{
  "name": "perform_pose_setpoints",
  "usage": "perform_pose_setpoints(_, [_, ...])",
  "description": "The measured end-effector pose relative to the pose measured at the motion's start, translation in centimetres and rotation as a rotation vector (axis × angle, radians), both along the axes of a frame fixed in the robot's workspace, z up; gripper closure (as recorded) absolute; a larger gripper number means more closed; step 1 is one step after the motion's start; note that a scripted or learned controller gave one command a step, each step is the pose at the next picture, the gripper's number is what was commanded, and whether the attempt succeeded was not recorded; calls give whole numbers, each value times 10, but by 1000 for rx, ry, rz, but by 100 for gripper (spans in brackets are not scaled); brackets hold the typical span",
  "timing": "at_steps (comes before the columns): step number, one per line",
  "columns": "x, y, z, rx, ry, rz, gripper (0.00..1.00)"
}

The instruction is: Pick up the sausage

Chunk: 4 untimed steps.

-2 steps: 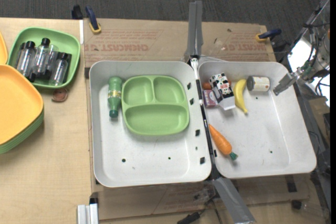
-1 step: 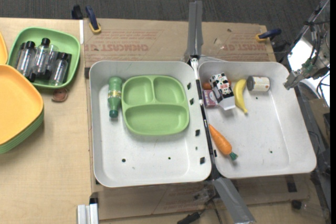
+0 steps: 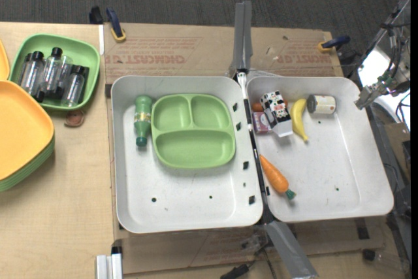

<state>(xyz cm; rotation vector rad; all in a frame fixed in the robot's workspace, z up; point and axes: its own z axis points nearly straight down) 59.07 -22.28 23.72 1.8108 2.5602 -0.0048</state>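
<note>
Carrot (image 3: 275, 175) sits nearest the lens, not my target. Sausage (image 3: 321, 104) lies near my gripper (image 3: 366, 97), on its bin-centre side next to the banana (image 3: 299, 118), long axis pointing roughly at me. Gripper opening: can't tell from here.

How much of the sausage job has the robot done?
Nothing looks done yet. The pale stubby roll, probably the sausage, lies in the right bin beside the banana. The claw hangs at that bin's right edge, away from it. Reaching over, grabbing and lifting are all left.
</note>
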Motion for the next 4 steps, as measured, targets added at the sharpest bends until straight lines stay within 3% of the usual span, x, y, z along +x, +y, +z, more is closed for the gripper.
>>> perform_pose_setpoints(1, [30,1,-105,5,4,-456,100])
perform_pose_setpoints(2, [5,46,-108,6,4,-222,100])
perform_pose_setpoints(3, [-36,0,-141,6,4,-467,100])
perform_pose_setpoints(4, [-91,11,-122,7,3,-303,100])
